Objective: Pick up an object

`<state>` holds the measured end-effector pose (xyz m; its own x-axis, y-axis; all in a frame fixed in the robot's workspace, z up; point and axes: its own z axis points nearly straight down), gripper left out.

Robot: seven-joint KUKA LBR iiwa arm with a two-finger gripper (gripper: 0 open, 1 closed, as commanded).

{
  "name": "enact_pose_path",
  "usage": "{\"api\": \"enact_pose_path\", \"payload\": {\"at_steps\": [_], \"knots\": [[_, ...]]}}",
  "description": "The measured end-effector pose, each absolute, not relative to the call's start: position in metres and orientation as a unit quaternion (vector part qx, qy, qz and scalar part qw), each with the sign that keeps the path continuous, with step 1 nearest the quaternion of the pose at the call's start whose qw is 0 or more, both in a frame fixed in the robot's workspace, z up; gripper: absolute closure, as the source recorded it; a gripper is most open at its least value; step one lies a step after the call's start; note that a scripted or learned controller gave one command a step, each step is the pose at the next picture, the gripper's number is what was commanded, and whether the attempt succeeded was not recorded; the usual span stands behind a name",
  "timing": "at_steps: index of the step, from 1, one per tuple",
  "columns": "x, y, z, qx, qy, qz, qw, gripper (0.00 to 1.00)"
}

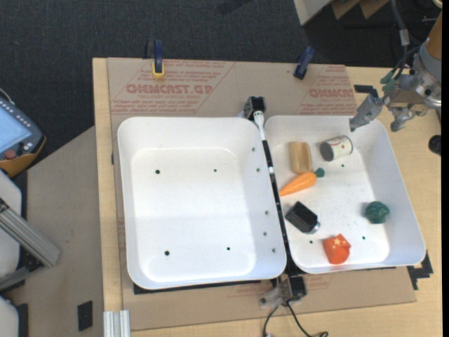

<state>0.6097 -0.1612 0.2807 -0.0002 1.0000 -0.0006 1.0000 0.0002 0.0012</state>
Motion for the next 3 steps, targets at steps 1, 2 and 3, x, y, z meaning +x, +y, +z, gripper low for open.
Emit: {"api": "enact_pose_path", "payload": {"at_steps": [1,2,3], "knots": [[0.627,-0.225,0.445,0.709,0.705,0.0035,0.012,0.0],[0.627,-0.221,0.445,0.707,0.707,0.0004,0.005,1.0],[0.581,-0.196,0.532,0.706,0.708,0.0025,0.005,1.0]]}}
